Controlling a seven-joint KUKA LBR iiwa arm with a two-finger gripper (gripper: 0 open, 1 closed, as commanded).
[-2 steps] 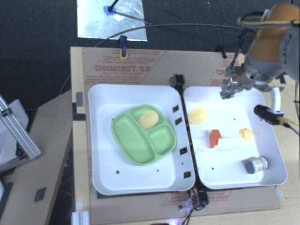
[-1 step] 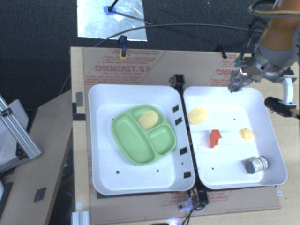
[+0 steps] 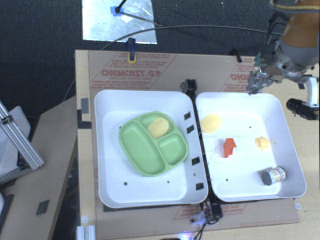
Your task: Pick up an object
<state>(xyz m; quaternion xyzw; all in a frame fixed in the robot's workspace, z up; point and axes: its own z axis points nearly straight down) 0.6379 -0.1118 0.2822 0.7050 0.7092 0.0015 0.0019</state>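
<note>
The right bin (image 3: 280, 109) holds a pale yellow round object (image 3: 211, 123) at its left side, a small red block (image 3: 229, 147) in the middle, a small yellow piece (image 3: 262, 143) to the right and a little can (image 3: 273, 175) lying near the front right corner. My gripper (image 3: 254, 85) hangs over the far edge of the right bin, above and behind these objects, with nothing seen between its fingers. In the left bin (image 3: 107, 134) a green divided plate (image 3: 150, 151) carries a yellow round object (image 3: 159, 127) in its upper compartment.
A metal divider with black clips (image 3: 196, 139) runs between the two bins. A blue and yellow clamp (image 3: 131, 50) sits on the cardboard behind the left bin. A grey cable arcs across the dark floor at the back. An aluminium frame (image 3: 20, 139) stands at the far left.
</note>
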